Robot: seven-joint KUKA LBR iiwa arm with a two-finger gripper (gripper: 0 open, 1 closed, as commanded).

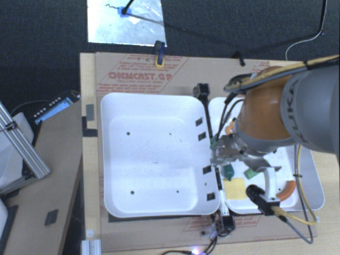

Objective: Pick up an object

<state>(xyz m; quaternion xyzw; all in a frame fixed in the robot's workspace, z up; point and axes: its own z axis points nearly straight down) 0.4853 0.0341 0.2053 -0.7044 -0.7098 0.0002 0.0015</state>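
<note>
Grey arm (297,108) hovers over the right bin (313,195) — finger state unclear — yellow sponge (235,187) looks light, soft; pinch its edges.

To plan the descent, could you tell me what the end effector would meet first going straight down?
Probably the teal object beside the yellow block in the right bin, though depth is unclear and the end effector is largely hidden.
</note>
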